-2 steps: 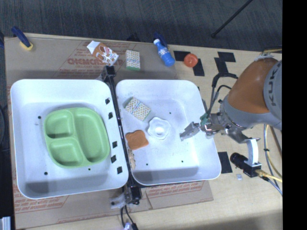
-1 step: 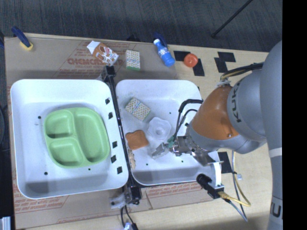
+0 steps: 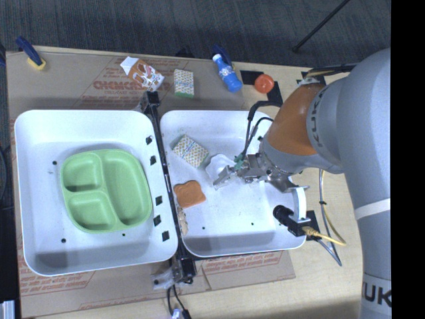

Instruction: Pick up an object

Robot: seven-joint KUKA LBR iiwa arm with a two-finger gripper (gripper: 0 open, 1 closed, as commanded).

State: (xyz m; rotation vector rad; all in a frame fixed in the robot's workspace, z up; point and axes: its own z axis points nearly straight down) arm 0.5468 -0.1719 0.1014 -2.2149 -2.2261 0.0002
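Gripper (image 3: 224,173) low in right bin (image 3: 219,241), frame centre, at clear crumpled wrapper (image 3: 218,169); jaw opening, hold: cannot tell. Wrapper on bin floor; lift seemingly outstanding.

Matt white plastic is seen in both bins (image 3: 40,178), smooth green plastic in the divided tray (image 3: 106,190), printed cardboard beneath (image 3: 106,84).

One fixed camera looks down at a slant on the table (image 3: 219,271). Both white bins (image 3: 33,198) lie in view, moderately near.
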